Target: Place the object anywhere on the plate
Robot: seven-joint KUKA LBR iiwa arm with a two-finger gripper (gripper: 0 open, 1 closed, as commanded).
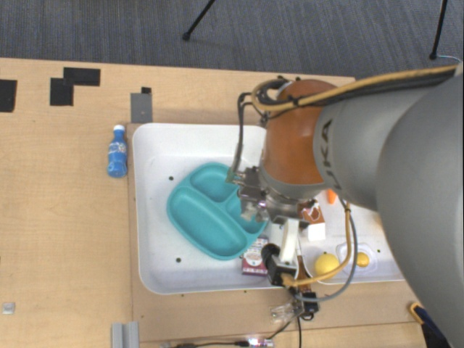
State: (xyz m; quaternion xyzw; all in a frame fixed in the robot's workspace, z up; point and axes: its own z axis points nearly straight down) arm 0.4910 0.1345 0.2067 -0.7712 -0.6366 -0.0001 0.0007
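Grey arm (395,158) reaches in from the right, large on that side of the view. Its orange band (293,140) sits just above the wrist, which points steeply down. Below it the gripper (252,200) hangs low near frame centre, mostly hidden by the wrist.

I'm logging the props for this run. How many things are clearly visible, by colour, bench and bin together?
Teal: 1, the plate
Blue: 1, the bottle, on the bench left of the bin
Yellow: 1, the round thing
Dark red: 1, the small packet
Total: 4; other bits at the right are too hidden to count.
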